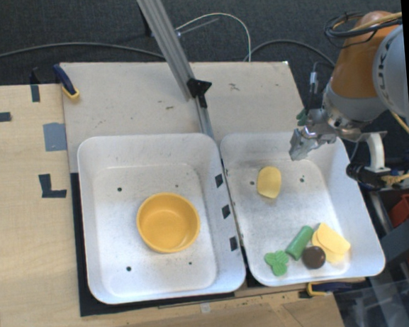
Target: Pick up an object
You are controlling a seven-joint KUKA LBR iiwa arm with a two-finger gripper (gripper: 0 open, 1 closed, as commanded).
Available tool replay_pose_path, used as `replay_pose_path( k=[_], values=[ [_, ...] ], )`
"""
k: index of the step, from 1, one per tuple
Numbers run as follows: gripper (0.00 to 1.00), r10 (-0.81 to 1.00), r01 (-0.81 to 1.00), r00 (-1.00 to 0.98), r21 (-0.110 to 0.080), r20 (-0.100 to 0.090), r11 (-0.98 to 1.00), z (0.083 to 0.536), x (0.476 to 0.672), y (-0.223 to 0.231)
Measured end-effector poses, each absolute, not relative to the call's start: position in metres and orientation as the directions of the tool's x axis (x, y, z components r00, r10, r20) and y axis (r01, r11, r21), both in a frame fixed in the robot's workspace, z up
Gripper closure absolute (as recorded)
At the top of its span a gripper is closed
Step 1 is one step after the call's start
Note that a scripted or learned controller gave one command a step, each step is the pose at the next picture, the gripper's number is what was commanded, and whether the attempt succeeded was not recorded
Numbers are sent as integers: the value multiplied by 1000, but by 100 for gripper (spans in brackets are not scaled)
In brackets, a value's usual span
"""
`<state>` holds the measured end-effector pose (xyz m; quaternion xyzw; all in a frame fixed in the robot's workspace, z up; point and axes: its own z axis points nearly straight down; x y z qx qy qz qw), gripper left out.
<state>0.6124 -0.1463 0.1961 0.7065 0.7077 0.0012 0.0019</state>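
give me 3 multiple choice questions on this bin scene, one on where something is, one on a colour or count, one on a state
1. Where is the yellow bowl?
A. in the left bin
B. in the right bin
C. on the wooden bench

2. How many things lie in the right bin?
A. two
B. five
C. eight

3. What does the gripper carry?
A. the yellow bowl
B. the green cylinder
C. nothing that can be seen

Answers:
1 A: the yellow bowl sits upright in the left bin.
2 B: the right bin has a pale yellow lump, green cylinder, green leafy piece, brown ball and yellow piece.
3 C: the gripper hangs over the bin's far right corner, no thing at it.
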Motion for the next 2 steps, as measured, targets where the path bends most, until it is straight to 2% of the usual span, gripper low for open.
replay_pose_path(
  k=[1, 2],
  values=[
    [100, 1000, 1000, -1, 1, 0, 1, 212, 613, -146],
    [100, 1000, 1000, -6, -1, 2, 6, 222, 602, -96]
  ],
)
